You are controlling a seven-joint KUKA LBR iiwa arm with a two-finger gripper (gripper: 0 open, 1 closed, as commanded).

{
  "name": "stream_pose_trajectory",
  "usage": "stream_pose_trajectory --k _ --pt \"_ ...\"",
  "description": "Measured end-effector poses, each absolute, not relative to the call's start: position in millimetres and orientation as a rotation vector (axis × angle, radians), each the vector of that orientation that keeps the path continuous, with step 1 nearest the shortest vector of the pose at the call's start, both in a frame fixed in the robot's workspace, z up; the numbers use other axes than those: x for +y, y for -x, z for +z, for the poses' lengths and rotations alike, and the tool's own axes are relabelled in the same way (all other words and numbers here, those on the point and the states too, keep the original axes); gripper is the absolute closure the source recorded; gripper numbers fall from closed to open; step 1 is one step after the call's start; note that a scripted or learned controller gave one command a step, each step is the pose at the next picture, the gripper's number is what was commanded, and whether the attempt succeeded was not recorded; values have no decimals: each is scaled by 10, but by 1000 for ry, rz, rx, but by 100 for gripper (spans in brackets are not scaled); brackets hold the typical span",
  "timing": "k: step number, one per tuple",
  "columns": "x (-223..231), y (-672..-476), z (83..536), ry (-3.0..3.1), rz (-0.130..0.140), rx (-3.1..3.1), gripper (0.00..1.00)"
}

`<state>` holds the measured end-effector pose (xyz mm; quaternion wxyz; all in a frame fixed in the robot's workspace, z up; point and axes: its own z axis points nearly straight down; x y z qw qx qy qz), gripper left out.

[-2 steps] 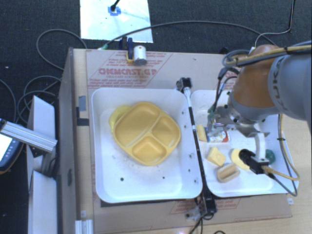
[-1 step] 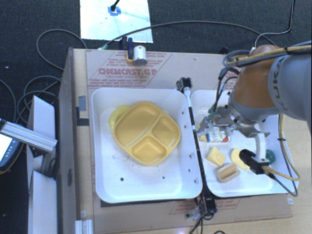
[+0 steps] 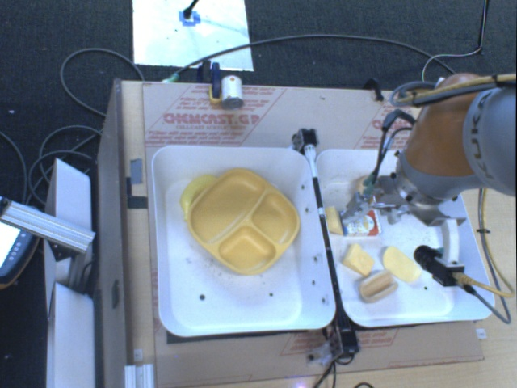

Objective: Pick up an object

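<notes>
My gripper [image 3: 358,211] hangs low over the upper middle of the right bin [image 3: 452,309], right above a small red and white packet [image 3: 370,227] that it partly covers. Whether it touches the packet I cannot tell. Around it lie a small pale yellow piece [image 3: 333,219] by the bin's left wall, a yellow wedge [image 3: 358,259], a rounded yellow piece [image 3: 401,263] and a tan bun-shaped piece [image 3: 376,285] toward the front.
The left bin [image 3: 186,297] holds a yellow divided plate [image 3: 242,219] lying over a yellow thing at its upper left. A black-tipped rod [image 3: 311,176] runs along the divider between the bins. The grey and orange arm [image 3: 452,148] covers the right bin's upper right.
</notes>
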<state>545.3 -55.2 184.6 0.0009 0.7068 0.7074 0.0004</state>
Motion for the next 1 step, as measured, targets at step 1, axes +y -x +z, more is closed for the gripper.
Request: stream_pose_trajectory --k 1 --pt "-894 -5703 1949 -2218 1 2221 0"
